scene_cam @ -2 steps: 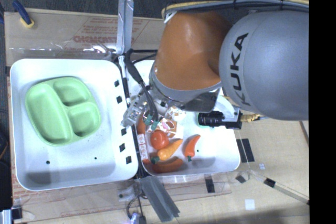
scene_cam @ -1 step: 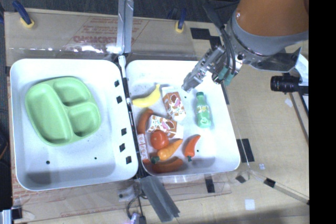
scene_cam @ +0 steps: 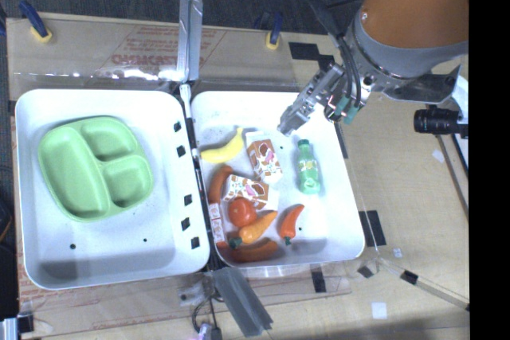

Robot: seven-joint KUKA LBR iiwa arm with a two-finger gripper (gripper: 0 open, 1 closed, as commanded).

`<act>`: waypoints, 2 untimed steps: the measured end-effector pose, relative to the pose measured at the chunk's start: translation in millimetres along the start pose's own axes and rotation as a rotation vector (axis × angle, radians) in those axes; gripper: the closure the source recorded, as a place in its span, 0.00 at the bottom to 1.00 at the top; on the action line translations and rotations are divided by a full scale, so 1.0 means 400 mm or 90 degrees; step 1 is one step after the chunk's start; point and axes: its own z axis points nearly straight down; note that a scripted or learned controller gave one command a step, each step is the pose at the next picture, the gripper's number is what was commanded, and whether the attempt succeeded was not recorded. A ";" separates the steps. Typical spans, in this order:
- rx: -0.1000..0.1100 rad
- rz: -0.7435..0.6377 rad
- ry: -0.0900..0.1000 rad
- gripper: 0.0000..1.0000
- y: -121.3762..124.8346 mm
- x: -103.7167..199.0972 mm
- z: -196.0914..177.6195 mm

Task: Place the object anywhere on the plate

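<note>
The end effector [scene_cam: 288, 123] is hanging over the upper part of the right bin [scene_cam: 351, 227], its tip pointing down-left between the small carton [scene_cam: 264, 158] and the green bottle [scene_cam: 307, 166]. Whether it is released or clenched I cannot tell; nothing is visibly sitting in it.

No single object is singled out yet, but the carton and the bottle are lying nearest the tip. The carton is looking light and boxy, with printed card faces that should be giving flat, grippy sides; a pinch across its narrow width seems best. The bottle is looking smooth, rounded and likely slippery, prone to rolling, so taking it across the middle of the body would be safer.

Further out, a yellow banana [scene_cam: 223, 149], a second carton [scene_cam: 244, 189], a tomato [scene_cam: 241, 212] and orange and red peppers [scene_cam: 275, 225] are crowding together, glossy plastic toys by the look.

The green plate [scene_cam: 96, 166], a moulded tray with three compartments, is resting in the left bin [scene_cam: 32, 251], well apart, on the counter [scene_cam: 414, 195].
</note>
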 end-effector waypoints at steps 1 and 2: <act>0.000 -0.114 0.002 1.00 0.033 0.094 0.476; -0.001 -0.245 0.000 1.00 0.274 0.142 0.453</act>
